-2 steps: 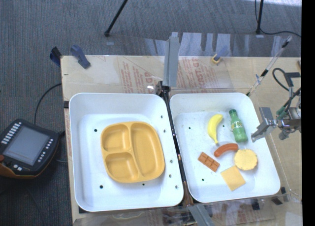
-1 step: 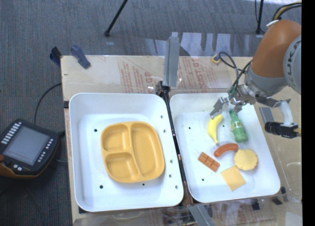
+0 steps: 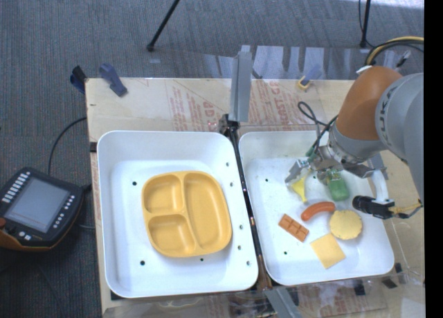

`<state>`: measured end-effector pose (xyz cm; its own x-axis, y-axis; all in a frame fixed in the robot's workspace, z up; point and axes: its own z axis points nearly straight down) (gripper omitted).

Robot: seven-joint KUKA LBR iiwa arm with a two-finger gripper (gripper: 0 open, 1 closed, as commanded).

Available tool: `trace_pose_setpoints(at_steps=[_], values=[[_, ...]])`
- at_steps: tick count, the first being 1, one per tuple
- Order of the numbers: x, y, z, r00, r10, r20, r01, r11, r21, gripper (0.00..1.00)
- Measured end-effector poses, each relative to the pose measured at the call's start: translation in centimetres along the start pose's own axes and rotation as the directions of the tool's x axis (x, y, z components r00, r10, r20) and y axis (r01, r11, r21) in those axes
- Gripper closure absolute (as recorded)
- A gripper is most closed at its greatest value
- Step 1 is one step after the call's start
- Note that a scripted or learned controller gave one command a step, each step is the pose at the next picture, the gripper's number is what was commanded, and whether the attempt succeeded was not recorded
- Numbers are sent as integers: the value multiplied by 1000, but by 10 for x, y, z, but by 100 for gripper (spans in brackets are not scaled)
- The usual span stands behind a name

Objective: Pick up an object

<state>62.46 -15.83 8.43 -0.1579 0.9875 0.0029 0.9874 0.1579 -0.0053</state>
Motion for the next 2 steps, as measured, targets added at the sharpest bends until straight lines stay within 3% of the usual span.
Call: trace_pose_setpoints(at_steps=[1, 2], values=[[20, 11, -30, 999, 45, 2, -45, 999, -7, 0], [20, 11, -38, 999, 44, 0, -44, 999, -4, 100]])
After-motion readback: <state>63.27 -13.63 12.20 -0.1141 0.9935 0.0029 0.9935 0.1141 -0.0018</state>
